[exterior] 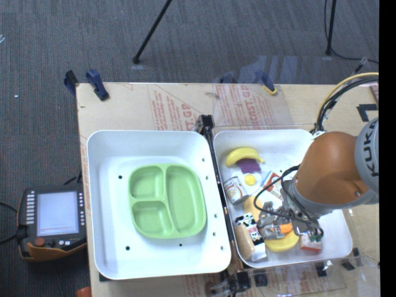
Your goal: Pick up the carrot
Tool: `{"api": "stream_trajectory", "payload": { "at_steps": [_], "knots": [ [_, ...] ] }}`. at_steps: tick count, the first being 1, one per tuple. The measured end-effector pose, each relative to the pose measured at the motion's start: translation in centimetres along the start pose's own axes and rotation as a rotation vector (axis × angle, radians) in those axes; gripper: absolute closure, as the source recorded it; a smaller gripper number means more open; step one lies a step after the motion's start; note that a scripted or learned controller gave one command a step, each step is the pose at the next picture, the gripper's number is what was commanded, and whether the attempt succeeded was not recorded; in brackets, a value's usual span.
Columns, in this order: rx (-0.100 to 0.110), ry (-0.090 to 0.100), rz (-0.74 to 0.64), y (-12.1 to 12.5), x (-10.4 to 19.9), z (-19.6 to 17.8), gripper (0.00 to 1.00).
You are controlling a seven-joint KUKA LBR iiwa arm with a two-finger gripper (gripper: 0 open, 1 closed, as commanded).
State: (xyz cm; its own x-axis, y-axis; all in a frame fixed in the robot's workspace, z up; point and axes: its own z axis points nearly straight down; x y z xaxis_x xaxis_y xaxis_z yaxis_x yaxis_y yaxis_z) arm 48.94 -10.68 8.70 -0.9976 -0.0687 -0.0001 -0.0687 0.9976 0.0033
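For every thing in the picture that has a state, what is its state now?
gripper: low in the right bin, over the toys; fingers unclear.
carrot: lying under the gripper.
banana: lying at the bin's far side.
green tray: flat in the left bin.

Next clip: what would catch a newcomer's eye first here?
The arm's big orange band hangs over the right bin, above a clutter of toy food. A yellow banana lies near that bin's far left corner. In the left bin sits a pale green divided plate.
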Motion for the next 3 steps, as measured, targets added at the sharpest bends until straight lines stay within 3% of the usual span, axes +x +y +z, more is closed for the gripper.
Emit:
{"api": "stream_trajectory", "payload": {
  "at_steps": [1, 3],
  "knots": [
    [0.002, -0.001, 0.241, 0.3, 0.1, -4.6, 1.0],
    [0.0, -0.003, 0.231, 0.5, -0.2, -6.4, 1.0]
  ]
}}
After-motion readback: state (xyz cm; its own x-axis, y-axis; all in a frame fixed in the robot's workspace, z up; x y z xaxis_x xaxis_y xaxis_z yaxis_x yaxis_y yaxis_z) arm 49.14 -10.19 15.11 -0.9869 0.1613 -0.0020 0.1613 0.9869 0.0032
